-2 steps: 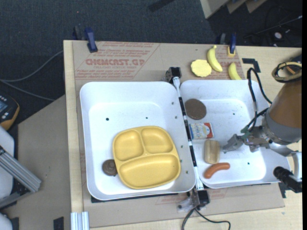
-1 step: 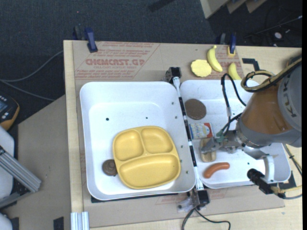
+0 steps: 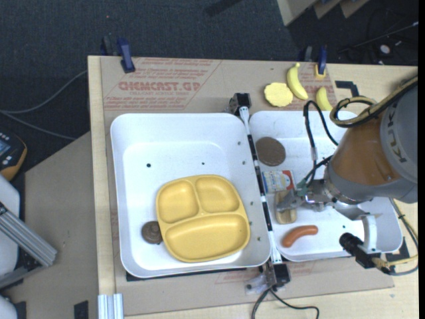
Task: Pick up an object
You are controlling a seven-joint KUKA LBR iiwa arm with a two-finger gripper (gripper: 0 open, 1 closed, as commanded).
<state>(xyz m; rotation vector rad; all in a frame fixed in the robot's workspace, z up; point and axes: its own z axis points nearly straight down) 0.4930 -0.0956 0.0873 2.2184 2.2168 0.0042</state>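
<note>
so the end effector (image 3: 297,201) hangs low in the right bin (image 3: 345,248) over a small tan object (image 3: 287,212), grip state i cannot tell, and nothing looks lifted yet.

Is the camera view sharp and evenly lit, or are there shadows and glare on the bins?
Camera view: the light is soft and even; the left bin looks bright white but keeps its detail; the yellow tray throws a faint shadow; the sausage is sharp; the arm looks slightly blurred.
</note>
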